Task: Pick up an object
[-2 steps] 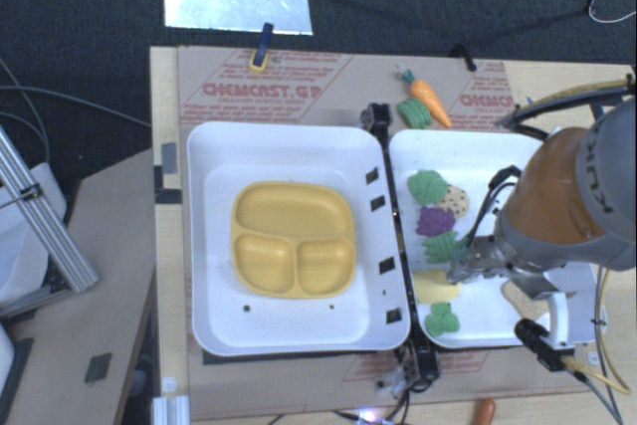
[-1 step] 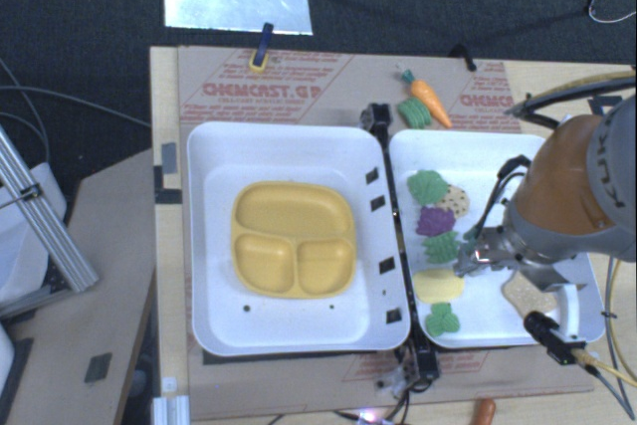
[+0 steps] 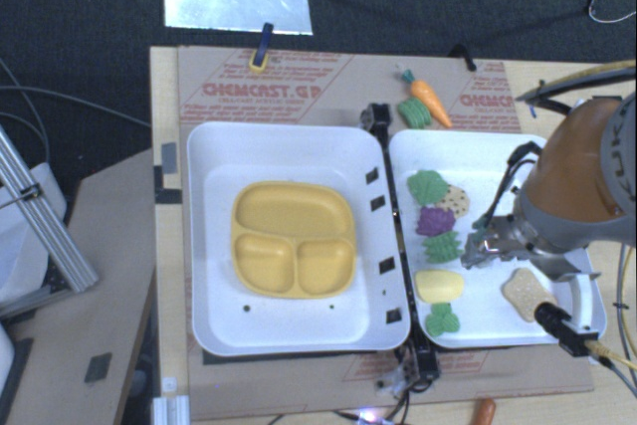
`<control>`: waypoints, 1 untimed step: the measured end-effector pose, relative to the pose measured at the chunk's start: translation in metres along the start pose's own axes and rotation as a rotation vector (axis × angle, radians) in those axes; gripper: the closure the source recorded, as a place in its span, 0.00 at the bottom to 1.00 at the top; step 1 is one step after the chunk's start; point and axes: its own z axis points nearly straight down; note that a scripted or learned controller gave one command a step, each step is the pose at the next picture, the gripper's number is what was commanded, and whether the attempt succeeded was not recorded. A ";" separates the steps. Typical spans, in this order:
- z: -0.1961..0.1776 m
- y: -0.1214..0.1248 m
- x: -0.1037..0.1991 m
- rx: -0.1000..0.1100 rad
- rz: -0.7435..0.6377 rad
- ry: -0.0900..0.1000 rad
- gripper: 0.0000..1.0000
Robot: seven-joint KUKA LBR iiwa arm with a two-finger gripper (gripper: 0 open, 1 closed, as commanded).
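A brown cardboard-covered bench (image 3: 299,80) printed with red lettering carries two shallow white plastic bins side by side. The left white bin (image 3: 214,164) holds a yellow three-compartment plastic tray (image 3: 294,237) lying flat near its middle. The grey robot arm with its orange band (image 3: 587,164) reaches in from the right over the right white bin (image 3: 478,149), its metal two-finger gripper (image 3: 478,249) low above the bin floor, just right of the toy food; whether the fingers are spread or closed cannot be told from this angle, and nothing is seen between them.

The candidates for picking sit in a column along the right bin's left side: a green leafy toy vegetable (image 3: 426,185) at the top, a tan speckled toy cookie (image 3: 455,201) touching it on the right, a purple toy grape bunch (image 3: 435,220) below, then a second green leafy piece (image 3: 442,247), a pale yellow toy lemon (image 3: 439,287) and a small green toy broccoli (image 3: 441,319) nearest the front wall. A tan toy bread slice (image 3: 522,294) lies apart, under the arm.

Behind the bins, an orange toy carrot with a green top (image 3: 426,99) rests on the cardboard.
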 end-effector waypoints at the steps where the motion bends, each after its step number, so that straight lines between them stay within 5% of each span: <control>1: 0.023 -0.002 0.007 0.006 0.002 0.001 1.00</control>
